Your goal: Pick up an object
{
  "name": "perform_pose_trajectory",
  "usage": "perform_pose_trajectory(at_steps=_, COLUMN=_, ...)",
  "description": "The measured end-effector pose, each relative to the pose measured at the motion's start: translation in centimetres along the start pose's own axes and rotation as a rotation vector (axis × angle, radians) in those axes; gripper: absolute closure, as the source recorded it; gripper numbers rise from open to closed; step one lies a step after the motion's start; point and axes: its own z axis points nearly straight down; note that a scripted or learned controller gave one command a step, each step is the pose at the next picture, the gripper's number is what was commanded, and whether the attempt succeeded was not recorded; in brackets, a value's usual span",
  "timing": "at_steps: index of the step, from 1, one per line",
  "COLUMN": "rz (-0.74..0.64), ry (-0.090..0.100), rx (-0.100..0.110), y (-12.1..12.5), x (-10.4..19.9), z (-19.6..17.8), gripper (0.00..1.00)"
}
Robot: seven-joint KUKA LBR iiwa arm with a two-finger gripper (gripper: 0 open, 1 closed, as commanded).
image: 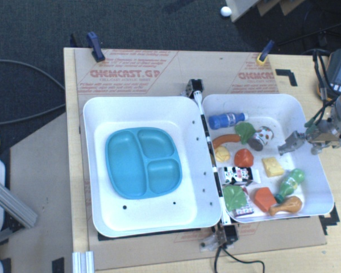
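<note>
- Worktop (pixel 159 67): a tan board printed with red lettering, bearing two shallow white bins side by side, their inner rims touching.
- Left bin (pixel 96 112): it holds a blue divided plate (pixel 143 162) of three compartments, lying flat near the middle of the bin floor.
- Right bin (pixel 290 104): taken as the landmark for what follows. It holds a crowd of small items.
- Along the bin's far side lies a blue bottle (pixel 225 120) on its side, white cap pointing right.
- Just nearer than the bottle sit a green broccoli-like piece (pixel 245 131) and a round brown-and-white item (pixel 262 136), touching or nearly so.
- An orange carrot-shaped piece (pixel 225 140) lies against the bin's left wall; a red tomato-like piece (pixel 244 157) sits near the bin's centre.
- A yellow cheese wedge (pixel 273 166) lies right of centre; a green bottle (pixel 290 181) lies tilted by the right wall.
- A black-and-white carton (pixel 237 175) lies flat left of centre.
- At the bin's near edge sit an orange block (pixel 264 198) and a tan drumstick-shaped piece (pixel 286 206).
- Hand (pixel 288 144): it hangs over the bin's right part, above the cheese wedge, reaching in from the right. Nothing is seen between its fingers; whether it is released or clenched, I cannot tell.
</note>
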Motion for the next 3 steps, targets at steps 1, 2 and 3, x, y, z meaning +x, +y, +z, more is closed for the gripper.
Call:
perform_pose_trajectory(at_steps=1, rz=0.0, ry=0.0, rx=0.0, y=-3.8, x=1.8, z=11.7, gripper=0.0)
perform_pose_trajectory(at_steps=2, rz=-0.001, ry=0.0, rx=-0.001, y=-1.3, x=4.6, z=11.7, gripper=0.0)
perform_pose_trajectory(at_steps=3, rz=-0.001, ry=0.001, rx=0.0, y=4.1, x=7.9, z=11.7, gripper=0.0)
